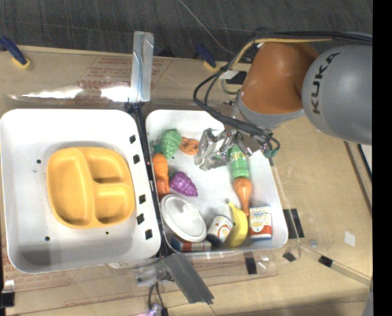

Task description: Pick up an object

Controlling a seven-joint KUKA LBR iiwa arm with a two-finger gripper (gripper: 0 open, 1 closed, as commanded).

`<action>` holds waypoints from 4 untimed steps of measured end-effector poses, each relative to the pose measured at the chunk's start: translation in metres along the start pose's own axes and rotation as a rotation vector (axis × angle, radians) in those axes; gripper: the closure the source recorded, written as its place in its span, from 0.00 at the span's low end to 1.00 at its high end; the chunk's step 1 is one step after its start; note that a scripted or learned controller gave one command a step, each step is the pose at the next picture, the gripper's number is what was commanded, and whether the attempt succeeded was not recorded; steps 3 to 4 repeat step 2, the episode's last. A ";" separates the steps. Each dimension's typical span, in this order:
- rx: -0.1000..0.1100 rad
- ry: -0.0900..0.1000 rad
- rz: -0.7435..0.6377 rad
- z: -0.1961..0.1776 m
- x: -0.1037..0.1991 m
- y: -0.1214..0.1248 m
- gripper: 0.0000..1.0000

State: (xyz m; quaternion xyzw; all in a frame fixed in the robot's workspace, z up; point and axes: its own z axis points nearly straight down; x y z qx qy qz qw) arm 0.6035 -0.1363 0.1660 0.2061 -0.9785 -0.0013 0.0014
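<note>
As the fingers [212, 151] hang spread over the right bin [275, 196], nothing gripped, the carrot [243, 189] just beside looks light, stiff; grab mid-body.

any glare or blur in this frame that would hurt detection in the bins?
Camera view: bright glare on the clear tape above the left bin; the white bin walls look near blown out; the gripper looks soft and cluttered with cables; the yellow tray is evenly lit and sharp.
</note>
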 end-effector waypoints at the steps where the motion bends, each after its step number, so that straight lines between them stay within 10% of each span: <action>1: 0.008 -0.009 0.033 -0.056 -0.050 -0.023 1.00; 2: 0.000 -0.004 -0.017 -0.026 -0.096 0.131 1.00; 4: 0.000 -0.004 -0.017 -0.026 -0.096 0.131 1.00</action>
